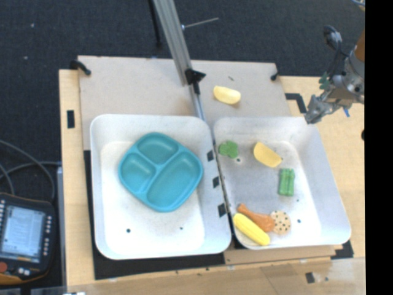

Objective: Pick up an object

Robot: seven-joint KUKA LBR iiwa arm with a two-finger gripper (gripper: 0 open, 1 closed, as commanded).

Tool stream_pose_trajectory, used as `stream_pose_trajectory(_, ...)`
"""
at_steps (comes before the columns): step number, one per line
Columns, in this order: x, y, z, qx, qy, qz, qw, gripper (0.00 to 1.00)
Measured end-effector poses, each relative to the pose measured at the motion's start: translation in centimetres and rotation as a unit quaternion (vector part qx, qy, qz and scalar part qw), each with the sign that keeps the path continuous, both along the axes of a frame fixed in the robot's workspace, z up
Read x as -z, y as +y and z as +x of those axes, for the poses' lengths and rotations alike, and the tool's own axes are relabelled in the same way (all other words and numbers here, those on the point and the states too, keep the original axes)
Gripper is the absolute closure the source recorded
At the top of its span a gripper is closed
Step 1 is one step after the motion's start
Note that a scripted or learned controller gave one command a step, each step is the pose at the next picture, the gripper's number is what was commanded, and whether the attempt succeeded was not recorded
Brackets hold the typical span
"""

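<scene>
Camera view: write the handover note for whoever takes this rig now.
Gripper: above the right white bin's upper right corner, nothing seen in it; finger state cannot be judged.
Right bin holds: yellow wedge-shaped toy, green round toy, green ridged block, orange carrot-like toy, yellow corn-like toy, speckled cookie.
Left white bin: blue divided plate.
Yellow rounded piece lies on the board behind the bins.
Done: nothing picked. Left: pick an object.
</scene>
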State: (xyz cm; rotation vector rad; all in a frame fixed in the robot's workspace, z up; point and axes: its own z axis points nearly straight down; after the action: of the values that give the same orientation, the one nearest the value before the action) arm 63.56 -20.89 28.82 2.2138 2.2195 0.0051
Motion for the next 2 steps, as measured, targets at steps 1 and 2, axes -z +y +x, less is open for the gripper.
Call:
stream_pose_trajectory(1,1.3,5.7,-0.9,-0.001,0.003,0.0008,1.0,1.0)
stream_pose_trajectory(2,1.2,10.2,-0.4,-0.002,0.003,0.0015,1.0,1.0)
